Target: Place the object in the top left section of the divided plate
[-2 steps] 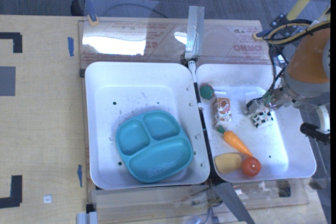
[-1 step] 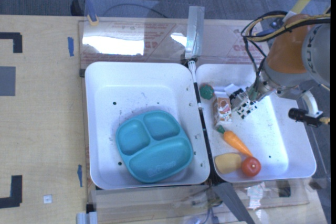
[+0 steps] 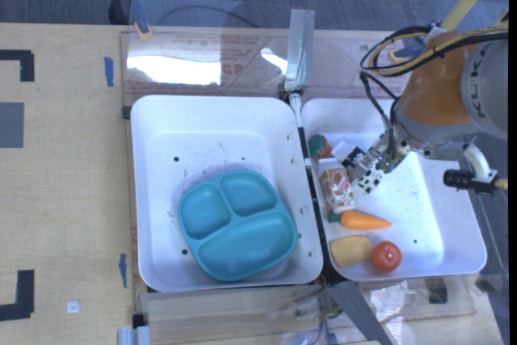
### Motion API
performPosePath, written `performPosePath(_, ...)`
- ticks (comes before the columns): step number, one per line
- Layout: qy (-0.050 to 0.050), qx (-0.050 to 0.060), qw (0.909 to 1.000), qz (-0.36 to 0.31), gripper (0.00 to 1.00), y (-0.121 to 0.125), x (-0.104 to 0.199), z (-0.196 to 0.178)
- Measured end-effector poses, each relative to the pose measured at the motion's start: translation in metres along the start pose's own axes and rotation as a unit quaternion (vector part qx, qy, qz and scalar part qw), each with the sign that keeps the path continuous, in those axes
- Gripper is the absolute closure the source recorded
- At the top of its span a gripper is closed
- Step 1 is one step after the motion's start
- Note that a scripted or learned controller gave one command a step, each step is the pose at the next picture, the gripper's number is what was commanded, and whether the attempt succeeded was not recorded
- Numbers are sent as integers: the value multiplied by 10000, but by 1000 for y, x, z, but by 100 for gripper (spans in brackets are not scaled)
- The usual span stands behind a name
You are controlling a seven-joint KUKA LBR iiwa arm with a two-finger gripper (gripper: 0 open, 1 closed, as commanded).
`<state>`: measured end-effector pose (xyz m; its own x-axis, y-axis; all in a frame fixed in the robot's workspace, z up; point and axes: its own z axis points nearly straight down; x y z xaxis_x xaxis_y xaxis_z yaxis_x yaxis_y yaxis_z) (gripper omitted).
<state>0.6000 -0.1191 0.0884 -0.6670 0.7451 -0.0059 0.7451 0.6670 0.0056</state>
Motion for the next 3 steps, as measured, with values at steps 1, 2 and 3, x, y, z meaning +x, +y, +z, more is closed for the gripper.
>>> performPosePath(1, -5, -1, 9853, -1711, 100, -8, 6, 0)
performPosePath(2, -15, -5, 9561, -2929, 100, -55, 55, -2)
performPosePath(3, -217, -35, 8550, -5182, 100, -69, 82, -8)
